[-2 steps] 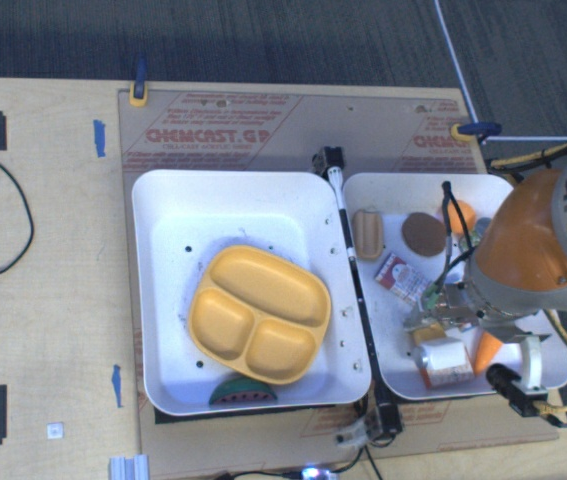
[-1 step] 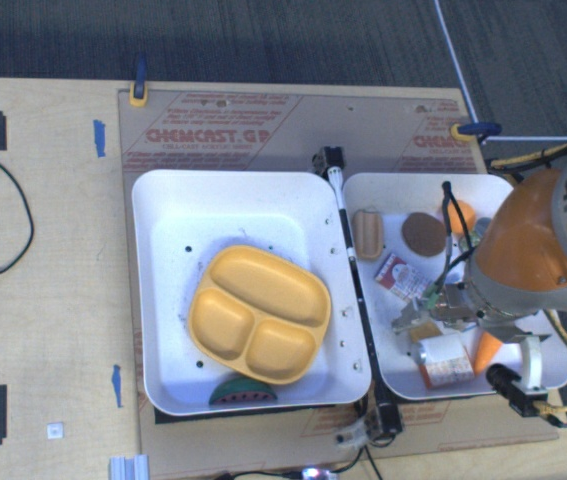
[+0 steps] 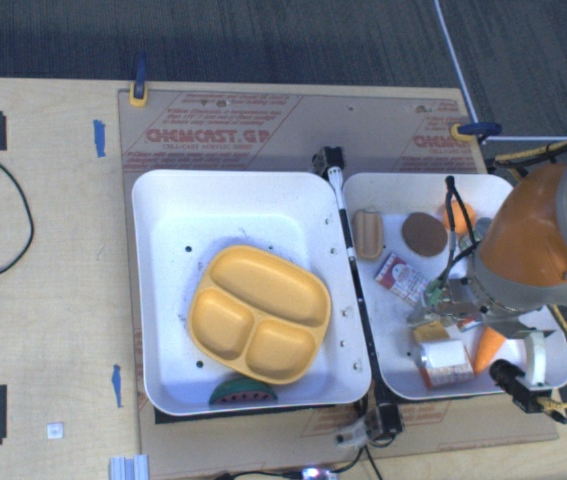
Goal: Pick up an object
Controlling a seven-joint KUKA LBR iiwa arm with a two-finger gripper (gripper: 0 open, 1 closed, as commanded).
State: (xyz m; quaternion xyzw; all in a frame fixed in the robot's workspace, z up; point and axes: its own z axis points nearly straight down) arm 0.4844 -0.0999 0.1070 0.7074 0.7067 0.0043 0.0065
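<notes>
Nearest edge: light wood bench (image 3: 43,348) with black tape marks at the left. Two white bins sit on a printed cardboard sheet (image 3: 263,128).

Left bin (image 3: 153,268):
- Watermelon slice toy (image 3: 243,392) at 6 o'clock, against the near wall and partly tucked under the plate.
- Yellow divided plate (image 3: 259,312) with three compartments. It lies flat, a bit toward 5 o'clock from the bin's middle, and fills much of the floor.

Right bin (image 3: 403,378) has the loose pickable items:
- White box with a red label (image 3: 445,362) at 6 o'clock, near the front wall.
- Orange cone (image 3: 489,348) just beside it at 5 o'clock, by the arm.
- Small yellow block (image 3: 430,332) touching the top of the box.
- Gripper (image 3: 453,306) is low over the bin's middle, right above the yellow block, in a tangle of wires. Can't tell whether it's open or closed, or whether it has hold of anything.
- Red and white packet (image 3: 395,274) at 9 o'clock of the gripper, close but apart.
- Brown disc (image 3: 424,234) at 12 o'clock in the bin.
- Tan block (image 3: 368,233) at 10 o'clock by the left wall.
- Small orange piece (image 3: 460,216) at 1 o'clock, half behind a black cable.

Arm (image 3: 533,238), with its orange band, comes in from 3 o'clock and covers the bin's right side.

Farther back:
- Blue clamp (image 3: 476,128) on the cardboard's far right corner.
- Yellow clamp (image 3: 139,90) on the far left corner.
- Black cable loop (image 3: 13,228) on the bench at far left.
- Dark carpet (image 3: 283,18) beyond.
</notes>
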